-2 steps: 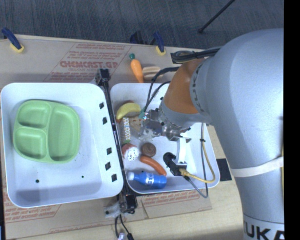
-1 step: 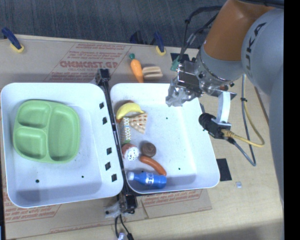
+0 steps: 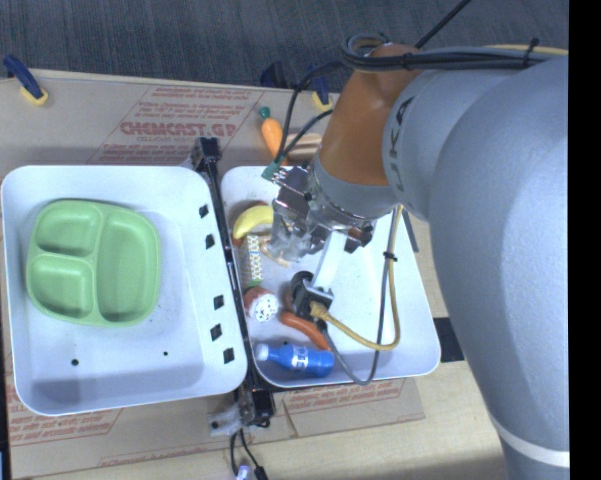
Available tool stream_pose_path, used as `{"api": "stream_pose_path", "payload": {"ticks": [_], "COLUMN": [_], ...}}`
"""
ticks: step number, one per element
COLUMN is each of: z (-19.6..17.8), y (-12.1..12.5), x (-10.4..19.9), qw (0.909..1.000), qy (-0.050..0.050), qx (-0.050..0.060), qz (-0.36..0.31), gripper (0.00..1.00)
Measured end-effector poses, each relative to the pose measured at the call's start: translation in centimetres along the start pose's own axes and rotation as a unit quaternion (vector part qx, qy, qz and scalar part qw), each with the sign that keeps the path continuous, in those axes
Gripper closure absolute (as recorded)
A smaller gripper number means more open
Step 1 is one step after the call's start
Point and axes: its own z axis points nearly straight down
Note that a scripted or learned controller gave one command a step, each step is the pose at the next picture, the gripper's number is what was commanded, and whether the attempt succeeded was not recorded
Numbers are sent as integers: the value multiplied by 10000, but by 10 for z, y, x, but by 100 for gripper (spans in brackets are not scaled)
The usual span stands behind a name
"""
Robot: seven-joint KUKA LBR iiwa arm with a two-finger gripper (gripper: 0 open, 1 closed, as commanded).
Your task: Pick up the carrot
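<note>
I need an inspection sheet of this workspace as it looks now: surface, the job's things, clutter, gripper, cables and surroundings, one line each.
Surface: a bench covered with printed cardboard, bearing a left bin and a right bin side by side.
Job's things: the carrot lies on the cardboard outside the bins, just beyond the right bin's far edge.
Clutter: a green divided plate in the left bin; in the right bin a banana, a blue bottle, a small white dotted ball and an orange-red piece.
Gripper: the gripper hangs over the right bin near the banana; nothing seen held.
Cables: a yellow cable loops over the right bin; black cables run along the arm.
Surroundings: dark grey floor; blue clamp on the bench's far edge.
</note>
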Motion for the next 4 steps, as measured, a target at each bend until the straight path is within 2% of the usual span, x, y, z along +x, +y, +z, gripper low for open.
{"api": "stream_pose_path", "payload": {"ticks": [1,2,3,4], "z": [-2,-64,-127,-16], "y": [14,-12,23,-19], "x": [-50,-83,-146,-76], "qw": [9939,9997,9938,9977], "qy": [0,7,10,5], "qx": [-6,-22,-21,-2], "qz": [-1101,252,1109,677], "gripper": [100,100,100,100]}}
